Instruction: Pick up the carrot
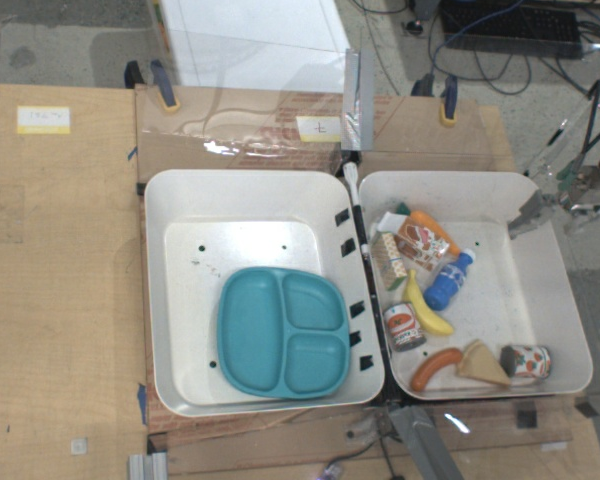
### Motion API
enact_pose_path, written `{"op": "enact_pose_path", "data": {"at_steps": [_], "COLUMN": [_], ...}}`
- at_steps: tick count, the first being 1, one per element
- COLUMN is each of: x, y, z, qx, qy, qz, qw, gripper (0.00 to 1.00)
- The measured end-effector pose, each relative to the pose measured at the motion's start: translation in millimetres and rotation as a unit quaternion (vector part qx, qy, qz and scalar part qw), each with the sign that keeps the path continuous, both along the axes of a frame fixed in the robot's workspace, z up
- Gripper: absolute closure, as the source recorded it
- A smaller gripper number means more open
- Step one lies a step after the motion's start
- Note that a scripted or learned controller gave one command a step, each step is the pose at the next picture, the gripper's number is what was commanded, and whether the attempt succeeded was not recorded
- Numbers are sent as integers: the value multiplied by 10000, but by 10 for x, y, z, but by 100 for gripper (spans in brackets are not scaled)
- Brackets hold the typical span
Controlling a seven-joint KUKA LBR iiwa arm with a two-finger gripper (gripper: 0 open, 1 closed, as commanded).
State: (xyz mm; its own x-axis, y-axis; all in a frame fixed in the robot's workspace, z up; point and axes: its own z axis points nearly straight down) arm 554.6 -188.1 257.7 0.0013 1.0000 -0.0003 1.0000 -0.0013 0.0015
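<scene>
You are looking down on a wooden desk (60,268) carrying two shallow white bins side by side. The left white bin (175,268) holds a teal plastic plate with three compartments (282,333).

The right white bin (550,298) holds the small things. The orange carrot-shaped toy (435,368) lies near that bin's front edge, left of centre. Its long axis runs on a slant, from a rounded end low on the left up to the right, where it meets a tan wedge-shaped piece (483,364). Which end is the tip is hard to tell.

Just above the carrot stands a small red-labelled can (404,327), touching a yellow banana (425,308). A blue bottle with a white cap (449,280) lies beside the banana. Further back sit an orange snack packet (423,242) and a pale printed box (387,258). A second small can (526,362) lies on its side to the right of the wedge. None of the printing on them can be read.

A slim grey part of the arm's hand (525,220) reaches over the right bin's far right corner, well apart from the carrot; you cannot tell its state.

A white label (318,126) behind the bins bears a mark too small to read.
</scene>
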Motion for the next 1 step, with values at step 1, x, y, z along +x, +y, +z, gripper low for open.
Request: {"op": "enact_pose_path", "data": {"at_steps": [1], "x": [679], "y": [554], "z": [-1101], "qx": [3], "qy": [10], "qz": [154], "qw": [9999], "gripper": [0]}}
